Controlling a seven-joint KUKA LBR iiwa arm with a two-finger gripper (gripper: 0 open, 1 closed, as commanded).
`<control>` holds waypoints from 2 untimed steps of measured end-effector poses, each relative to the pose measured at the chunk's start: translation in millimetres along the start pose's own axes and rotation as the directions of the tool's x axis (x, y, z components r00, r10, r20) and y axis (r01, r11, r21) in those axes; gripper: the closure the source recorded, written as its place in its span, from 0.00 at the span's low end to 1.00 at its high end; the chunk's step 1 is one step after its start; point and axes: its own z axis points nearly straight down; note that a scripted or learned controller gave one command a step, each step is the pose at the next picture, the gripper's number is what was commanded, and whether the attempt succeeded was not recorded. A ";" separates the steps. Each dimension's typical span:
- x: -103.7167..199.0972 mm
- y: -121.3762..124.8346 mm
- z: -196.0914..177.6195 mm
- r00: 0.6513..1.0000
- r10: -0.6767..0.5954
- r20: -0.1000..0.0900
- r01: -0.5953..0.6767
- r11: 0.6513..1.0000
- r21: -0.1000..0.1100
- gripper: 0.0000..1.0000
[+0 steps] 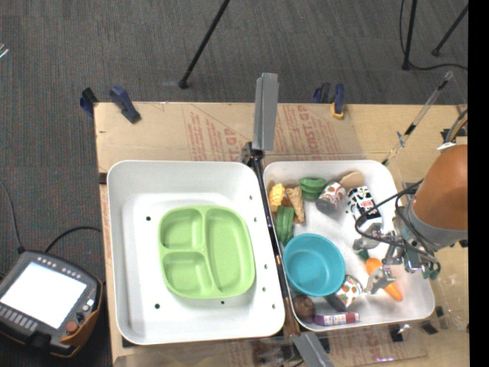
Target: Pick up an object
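Observation:
My gripper [391, 270] hangs low over the right side of the right bin [382, 170], its fingers open. Right under it lies an orange carrot-shaped toy [391, 290], partly hidden by one finger [379, 278]; nothing is lifted between the fingers. The grey arm with its orange band [449, 189] comes in from the right edge. Other things in this bin: a blue bowl [313, 264], a small printed can [350, 290], a black-and-white cup [362, 202], a tipped can [331, 196], a green lid [311, 186], corn [276, 196] and a green pepper [284, 223].
The left bin [134, 197] holds a green divided plate [206, 251]. A flat pink-and-purple pack [336, 319] and a brown ball [304, 306] lie at the right bin's front wall. A grey post [266, 113] rises between the bins at the back.

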 end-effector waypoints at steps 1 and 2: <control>-1.7 2.3 -9.9 1.000 -0.004 0.002 0.004 1.000 -0.002 1.00; -53.0 1.8 -0.3 0.996 -0.093 0.002 0.093 0.996 0.000 1.00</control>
